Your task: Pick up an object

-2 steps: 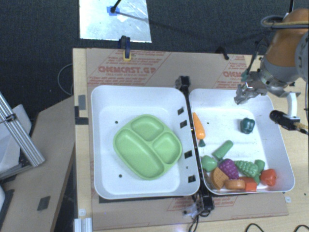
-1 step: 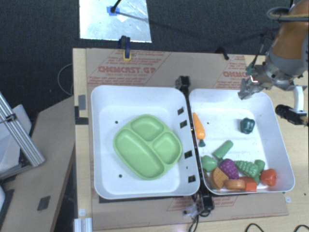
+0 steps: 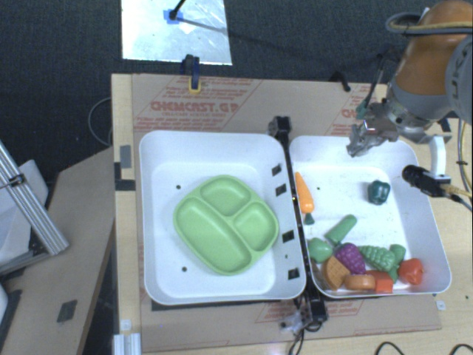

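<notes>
My gripper (image 3: 359, 143) hangs over the far edge of the right bin (image 3: 425, 220), its grey fingers pointing down with nothing visible between them. In that bin lie an orange carrot (image 3: 304, 191) by the left wall, a dark teal piece (image 3: 378, 191) near the middle right, and a heap of toy food at the near end: a green cucumber (image 3: 341, 228), a purple grape bunch (image 3: 350, 257), a green knobbly piece (image 3: 378, 257), an orange piece (image 3: 360, 280) and a red tomato (image 3: 411, 271). The gripper is well above and behind all of them.
The left bin (image 3: 159, 198) holds a light green divided plate (image 3: 225, 224). A black clamp (image 3: 281, 126) sits at the far end of the divider between the bins. A black fitting (image 3: 421, 178) juts over the right bin's right wall.
</notes>
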Action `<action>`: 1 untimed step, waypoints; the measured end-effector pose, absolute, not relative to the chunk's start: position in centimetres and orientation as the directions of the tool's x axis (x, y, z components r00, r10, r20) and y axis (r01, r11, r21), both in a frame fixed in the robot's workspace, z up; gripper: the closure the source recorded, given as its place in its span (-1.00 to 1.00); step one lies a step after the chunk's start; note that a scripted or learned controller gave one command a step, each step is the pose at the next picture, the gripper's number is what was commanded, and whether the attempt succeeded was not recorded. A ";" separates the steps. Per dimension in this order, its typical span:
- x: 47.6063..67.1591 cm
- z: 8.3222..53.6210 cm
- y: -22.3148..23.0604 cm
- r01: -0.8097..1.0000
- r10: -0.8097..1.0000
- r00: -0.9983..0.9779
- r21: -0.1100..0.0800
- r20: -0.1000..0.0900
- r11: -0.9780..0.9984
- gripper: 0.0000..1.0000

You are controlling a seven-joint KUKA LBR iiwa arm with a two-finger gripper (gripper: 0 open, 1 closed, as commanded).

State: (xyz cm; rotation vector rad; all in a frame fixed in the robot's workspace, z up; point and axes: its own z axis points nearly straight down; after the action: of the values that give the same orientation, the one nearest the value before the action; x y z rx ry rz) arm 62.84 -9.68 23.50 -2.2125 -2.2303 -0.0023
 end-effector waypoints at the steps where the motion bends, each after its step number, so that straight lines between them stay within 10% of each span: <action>1: 59.9 23.1 -4.1 1.000 1.000 -0.009 -0.001 0.002 0.009 1.00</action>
State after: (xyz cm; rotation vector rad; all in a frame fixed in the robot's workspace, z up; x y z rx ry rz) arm 59.95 -4.07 23.07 -2.2101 -2.2301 -0.0010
